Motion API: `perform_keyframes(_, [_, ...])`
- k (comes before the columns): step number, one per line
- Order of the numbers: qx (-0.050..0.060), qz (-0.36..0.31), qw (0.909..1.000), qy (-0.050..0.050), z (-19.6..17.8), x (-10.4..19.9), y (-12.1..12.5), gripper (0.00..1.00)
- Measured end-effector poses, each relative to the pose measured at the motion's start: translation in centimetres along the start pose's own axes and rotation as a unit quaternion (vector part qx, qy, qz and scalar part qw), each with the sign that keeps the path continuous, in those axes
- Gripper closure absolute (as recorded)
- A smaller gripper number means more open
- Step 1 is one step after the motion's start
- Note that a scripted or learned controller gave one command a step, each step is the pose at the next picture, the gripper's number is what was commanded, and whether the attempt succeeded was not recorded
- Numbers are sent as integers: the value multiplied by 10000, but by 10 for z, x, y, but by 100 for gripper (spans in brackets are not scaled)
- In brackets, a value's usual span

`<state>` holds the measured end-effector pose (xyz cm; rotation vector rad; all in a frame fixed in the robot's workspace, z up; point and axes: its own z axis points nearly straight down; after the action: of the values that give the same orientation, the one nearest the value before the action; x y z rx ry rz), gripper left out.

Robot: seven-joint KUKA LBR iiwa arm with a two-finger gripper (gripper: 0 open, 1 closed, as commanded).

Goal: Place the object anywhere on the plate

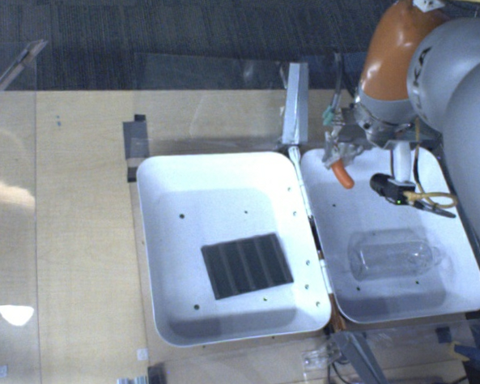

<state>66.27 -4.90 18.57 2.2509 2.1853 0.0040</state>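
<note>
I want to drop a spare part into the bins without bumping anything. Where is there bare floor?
Left bin: free all around the dark ribbed plate, most toward the far wall. Right bin: crowded, clear bottle near, claw with orange object far.

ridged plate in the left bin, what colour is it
Dark grey ridged rectangular plate, almost black, seen in the camera view.

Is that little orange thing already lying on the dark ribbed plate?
No: the orange thing is at the gripper over the right bin, while the dark ribbed plate lies in the left bin.
</note>
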Motion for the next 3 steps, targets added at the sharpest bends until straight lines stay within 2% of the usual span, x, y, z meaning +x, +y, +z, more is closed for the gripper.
perform_keyframes(1, [2,-194,9998,12,0,69,-74,100])
perform_keyframes(2, [6,-1652,9863,15,0,103,-134,100])
perform_keyframes(3, [-19,-2550,9669,14,-39,134,-156,100])
